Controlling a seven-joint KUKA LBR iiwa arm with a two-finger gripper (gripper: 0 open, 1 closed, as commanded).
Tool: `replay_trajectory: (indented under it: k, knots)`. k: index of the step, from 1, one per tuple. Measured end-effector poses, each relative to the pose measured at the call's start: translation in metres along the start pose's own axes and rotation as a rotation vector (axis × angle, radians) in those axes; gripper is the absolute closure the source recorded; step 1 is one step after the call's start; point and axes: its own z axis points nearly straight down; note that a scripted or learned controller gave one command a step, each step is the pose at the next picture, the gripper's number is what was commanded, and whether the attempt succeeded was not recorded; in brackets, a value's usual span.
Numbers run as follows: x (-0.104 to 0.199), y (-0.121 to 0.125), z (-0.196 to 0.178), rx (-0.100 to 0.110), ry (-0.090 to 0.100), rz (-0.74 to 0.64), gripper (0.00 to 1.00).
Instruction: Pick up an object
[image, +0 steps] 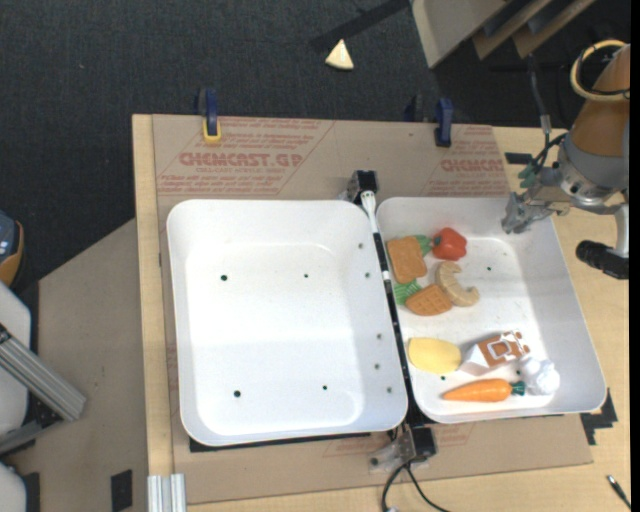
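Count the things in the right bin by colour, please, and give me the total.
Red: 1, the tomato
Orange: 1, the carrot
Yellow: 1, the lemon
Brown or tan: 3, the cracker, the waffle, the mushroom
Brown and white: 1, the small carton
Total: 7

Bench (250, 150): brown board printed with red lettering along its far edge.
Clamps: a yellow-and-blue clamp (210, 115) at the far edge towards the left corner; a blue clamp (443, 120) at the far edge, right of centre.
Left bin (185, 300): shallow, white, on the bench's left half.
Right bin (570, 300): shallow, white, on the right half, its side touching the left bin's.
Cable (400, 485): at the near edge, below the seam between the bins.
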Motion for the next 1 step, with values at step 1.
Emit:
replay_trajectory:
  k: [1]
  knots:
    - [-0.0003,-0.0411,0.0512,0.012,0.004,0.004,1.00]
